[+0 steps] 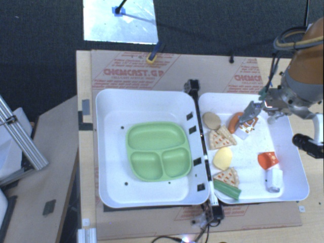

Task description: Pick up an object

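Under pincer (249,116) | orange sausage (235,122), curved | possibly touching

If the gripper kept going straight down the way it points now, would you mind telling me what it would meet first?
Most likely the orange sausage-shaped piece under the gripper in the right bin; depth is unclear.

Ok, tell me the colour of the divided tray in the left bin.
Light green, seen clearly in the camera view: the divided tray has three compartments.

Both white bins (152,97) look like smooth, slightly glossy plastic; the green divided tray (158,151) seems matt plastic; the bench board (132,70) resembles printed cardboard
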You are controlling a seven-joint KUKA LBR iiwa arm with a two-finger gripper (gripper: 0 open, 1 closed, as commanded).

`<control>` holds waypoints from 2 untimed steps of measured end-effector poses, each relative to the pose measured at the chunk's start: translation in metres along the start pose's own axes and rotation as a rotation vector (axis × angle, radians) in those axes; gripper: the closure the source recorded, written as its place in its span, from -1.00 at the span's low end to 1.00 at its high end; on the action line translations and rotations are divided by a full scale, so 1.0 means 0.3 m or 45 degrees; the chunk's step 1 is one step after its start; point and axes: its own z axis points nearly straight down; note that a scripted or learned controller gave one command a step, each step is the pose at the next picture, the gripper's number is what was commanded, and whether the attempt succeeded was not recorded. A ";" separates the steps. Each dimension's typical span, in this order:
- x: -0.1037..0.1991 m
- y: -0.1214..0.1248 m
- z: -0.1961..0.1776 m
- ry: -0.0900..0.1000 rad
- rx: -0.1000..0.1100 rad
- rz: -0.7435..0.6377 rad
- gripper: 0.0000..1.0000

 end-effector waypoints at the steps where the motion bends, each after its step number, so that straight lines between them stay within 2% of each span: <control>1: 0.000 0.006 -0.017 -0.002 -0.013 -0.002 -1.00; 2: 0.018 -0.022 0.157 0.000 -0.008 0.000 -1.00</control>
